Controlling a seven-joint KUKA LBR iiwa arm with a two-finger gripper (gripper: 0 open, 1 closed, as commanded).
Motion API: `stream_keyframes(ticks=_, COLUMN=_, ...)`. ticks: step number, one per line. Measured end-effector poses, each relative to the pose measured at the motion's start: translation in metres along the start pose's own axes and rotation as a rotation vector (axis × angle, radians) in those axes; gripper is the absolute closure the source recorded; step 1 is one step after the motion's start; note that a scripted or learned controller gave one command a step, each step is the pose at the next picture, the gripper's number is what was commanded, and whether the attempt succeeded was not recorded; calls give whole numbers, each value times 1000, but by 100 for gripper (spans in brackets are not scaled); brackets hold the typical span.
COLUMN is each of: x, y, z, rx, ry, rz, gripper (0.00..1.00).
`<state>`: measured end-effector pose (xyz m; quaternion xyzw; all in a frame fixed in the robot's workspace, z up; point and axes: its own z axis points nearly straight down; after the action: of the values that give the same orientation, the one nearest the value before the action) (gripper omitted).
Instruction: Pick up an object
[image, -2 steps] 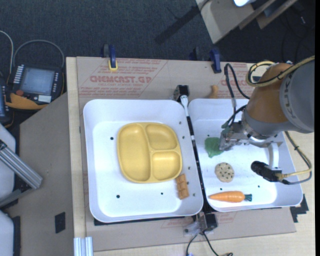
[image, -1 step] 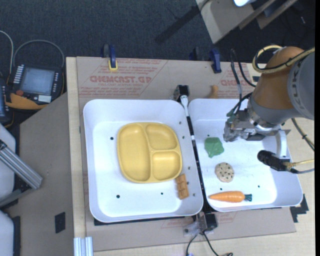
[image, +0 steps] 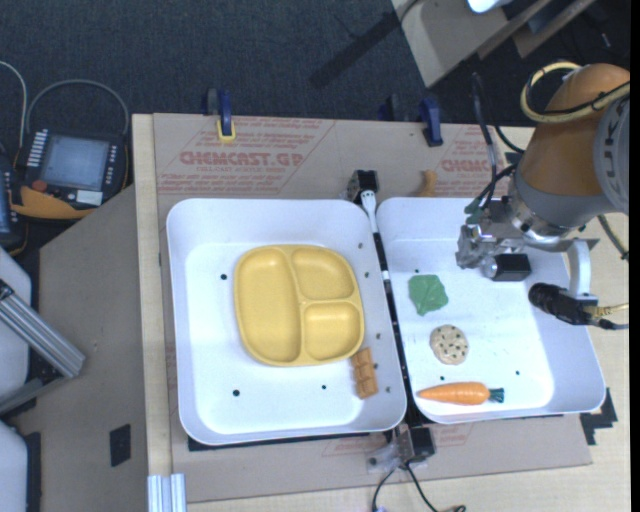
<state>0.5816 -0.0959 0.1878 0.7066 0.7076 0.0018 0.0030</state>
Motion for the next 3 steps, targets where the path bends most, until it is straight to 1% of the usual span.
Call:
stream_keyframes(ticks=1, x=4, y=1, z=-64, rx=-2, ry=0, rz=0, gripper=100)
stream_keyframes(ticks=2, x=57, y=-18, z=-49, rx=10, ry=4, rz=-3, gripper=100)
stream_keyframes(ticks=3, x=105, y=-35, z=-54, rx=10, ry=4, rz=-2, gripper=100)
